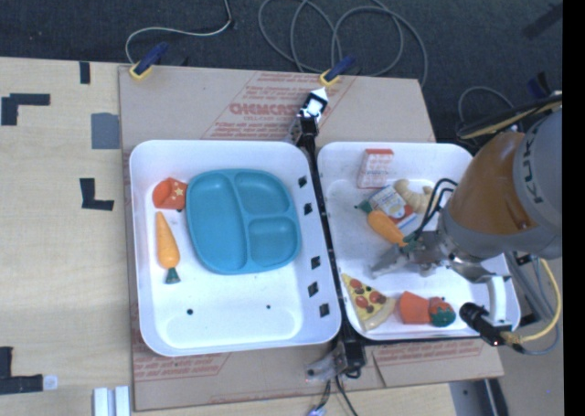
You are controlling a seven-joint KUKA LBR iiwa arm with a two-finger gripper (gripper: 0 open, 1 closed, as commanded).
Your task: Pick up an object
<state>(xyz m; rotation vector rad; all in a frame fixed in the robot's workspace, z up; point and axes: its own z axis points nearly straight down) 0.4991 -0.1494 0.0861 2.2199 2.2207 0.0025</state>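
Nearest the lower edge of the camera view, a dark clamp [336, 361] sits at the seam where the two bins meet. Just above it, in the right bin [366, 330], a pizza slice [367, 301] lies against the left wall, and beside it a red strawberry with a green cap [426, 310] rests near the front rim. My gripper [395, 261] reaches in low over the middle of this bin, its grey fingers pointing left, and I cannot tell from here whether the jaws stand apart or together; nothing shows between them. My wrist and the orange band [489, 187] cover the bin's right side. Just beyond my fingertips lies an orange carrot [385, 227], close enough that it may be touching them, and next to it a small white packet with a colored label [393, 200] and a pale, rounded toy [416, 192]. Farther back sits a small red-and-white box [376, 167]. In the left bin [228, 336], a blue divided plate [244, 220] takes the middle, with a second carrot [167, 244] and a red tomato-like piece [169, 193] along its left side. Beyond both bins, cardboard [265, 105] lies under them, and cables [343, 30] loop on the dark floor.
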